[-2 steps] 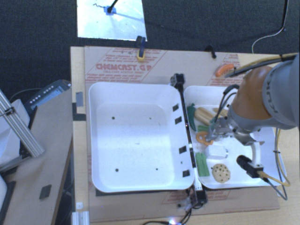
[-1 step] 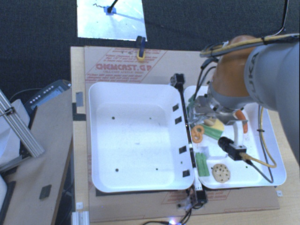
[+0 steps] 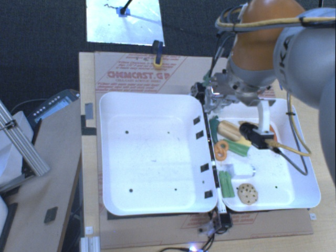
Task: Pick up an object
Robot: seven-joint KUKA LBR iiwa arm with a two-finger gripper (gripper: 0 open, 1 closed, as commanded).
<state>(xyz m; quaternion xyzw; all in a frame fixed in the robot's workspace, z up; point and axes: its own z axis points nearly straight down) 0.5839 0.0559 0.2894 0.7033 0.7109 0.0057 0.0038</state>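
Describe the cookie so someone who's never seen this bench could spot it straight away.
Start at the white bin on the view's right. Near its front edge a round tan cookie lies just right of a green block. Unlike its green, orange and yellow neighbours, it is a flat disc speckled with dark chips.

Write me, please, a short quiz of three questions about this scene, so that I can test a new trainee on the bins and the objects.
1. True or false: the round cookie and the green strip lie in the same bin.
2. Choose one: the gripper is over
A) the middle of the view's left bin
B) the far corner of the view's right bin, close to the divider
C) the bench outside both bins
3. Fill in: the ring that lies by the divider between the bins is ____ in colour.

Key: 1 true; 2 B; 3 orange.
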